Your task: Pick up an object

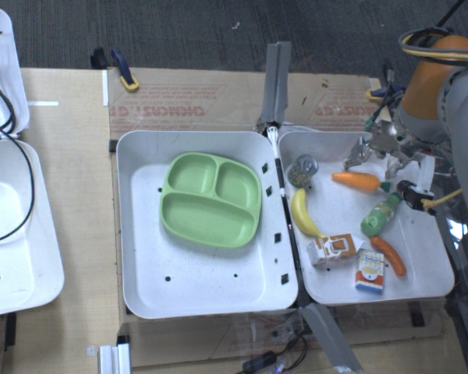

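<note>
We are hovering spread, empty metal gripper (380, 151) over right white bin (429, 287); orange plastic carrot (356, 181) lying just below-left, long axis crosswise.

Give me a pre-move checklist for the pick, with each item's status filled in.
1. Gripper over the right bin: ok.
2. Target near the gripper: ok, the carrot lies just below it.
3. Nothing between the fingers yet: ok.
4. Carrot free of neighbours: not ok, its green tip sits close to the green bottle.
5. Finger opening wide enough for the carrot: cannot tell.
6. Other items clear of the approach: ok, the banana and small cartons lie lower in the bin.
</note>
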`<action>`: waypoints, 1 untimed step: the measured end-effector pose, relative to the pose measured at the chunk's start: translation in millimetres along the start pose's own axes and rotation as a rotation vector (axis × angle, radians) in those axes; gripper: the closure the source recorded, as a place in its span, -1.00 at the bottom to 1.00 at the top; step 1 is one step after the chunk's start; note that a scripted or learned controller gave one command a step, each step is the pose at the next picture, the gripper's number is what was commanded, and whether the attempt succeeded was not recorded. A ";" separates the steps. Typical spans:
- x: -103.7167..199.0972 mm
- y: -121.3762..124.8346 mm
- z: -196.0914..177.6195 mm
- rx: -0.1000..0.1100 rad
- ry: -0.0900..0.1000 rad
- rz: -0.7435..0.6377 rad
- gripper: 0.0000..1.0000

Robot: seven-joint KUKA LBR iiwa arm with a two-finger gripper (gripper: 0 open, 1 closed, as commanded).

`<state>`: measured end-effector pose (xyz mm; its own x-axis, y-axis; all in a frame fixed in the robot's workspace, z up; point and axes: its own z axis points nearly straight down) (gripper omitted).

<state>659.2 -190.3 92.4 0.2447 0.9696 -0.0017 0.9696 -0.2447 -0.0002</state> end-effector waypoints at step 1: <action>0.0 0.0 0.0 0.000 0.000 0.000 -1.00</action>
<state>659.2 -190.3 92.4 0.2447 0.9696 -0.0017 0.9696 -0.2447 -0.0002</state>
